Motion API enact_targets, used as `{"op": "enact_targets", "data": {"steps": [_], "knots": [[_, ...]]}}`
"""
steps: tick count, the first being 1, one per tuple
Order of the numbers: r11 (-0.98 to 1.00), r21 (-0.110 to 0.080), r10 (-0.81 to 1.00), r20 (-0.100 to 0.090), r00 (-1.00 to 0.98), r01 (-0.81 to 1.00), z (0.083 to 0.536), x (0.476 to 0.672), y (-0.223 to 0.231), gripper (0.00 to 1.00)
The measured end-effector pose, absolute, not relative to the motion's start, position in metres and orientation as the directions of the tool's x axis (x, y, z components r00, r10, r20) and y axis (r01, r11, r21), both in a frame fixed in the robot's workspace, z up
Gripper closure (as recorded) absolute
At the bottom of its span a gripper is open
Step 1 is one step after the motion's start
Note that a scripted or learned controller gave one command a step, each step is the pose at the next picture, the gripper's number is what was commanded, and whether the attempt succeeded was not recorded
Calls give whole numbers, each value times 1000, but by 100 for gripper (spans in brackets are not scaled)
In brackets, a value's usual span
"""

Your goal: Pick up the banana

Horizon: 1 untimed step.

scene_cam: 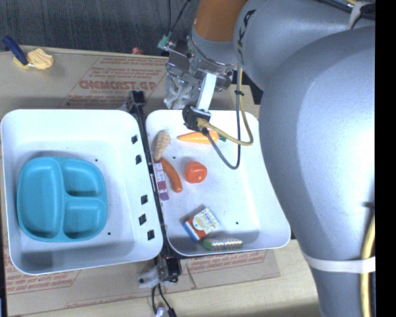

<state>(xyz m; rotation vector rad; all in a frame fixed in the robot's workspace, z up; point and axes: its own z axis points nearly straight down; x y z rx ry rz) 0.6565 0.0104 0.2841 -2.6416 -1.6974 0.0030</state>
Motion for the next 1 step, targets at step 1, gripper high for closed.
{"op": "enact_targets", "data": {"steps": [1], "knots": [[-271,-6,963,-1,271,963,249,656,-58,100]]}}
